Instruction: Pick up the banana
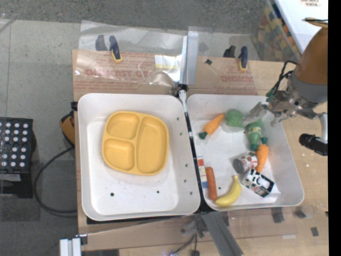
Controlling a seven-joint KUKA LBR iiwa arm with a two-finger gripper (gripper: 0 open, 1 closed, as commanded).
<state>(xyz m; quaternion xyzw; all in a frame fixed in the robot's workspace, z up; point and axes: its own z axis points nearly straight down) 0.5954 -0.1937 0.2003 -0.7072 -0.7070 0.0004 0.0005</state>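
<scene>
Still unpicked — banana (229, 194) in rt bin (294, 159).

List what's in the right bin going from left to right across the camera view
Hot dog → banana → orange carrot on the right → hand. The other carrot, the green pieces, the can and the black-and-white packet overlap these in left-to-right position, so I left them out.

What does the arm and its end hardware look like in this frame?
The arm has an orange-brown band above a grey wrist. Below that, the gripper is a cluster of grey metal parts, with thin dark cables looping at its side.
</scene>
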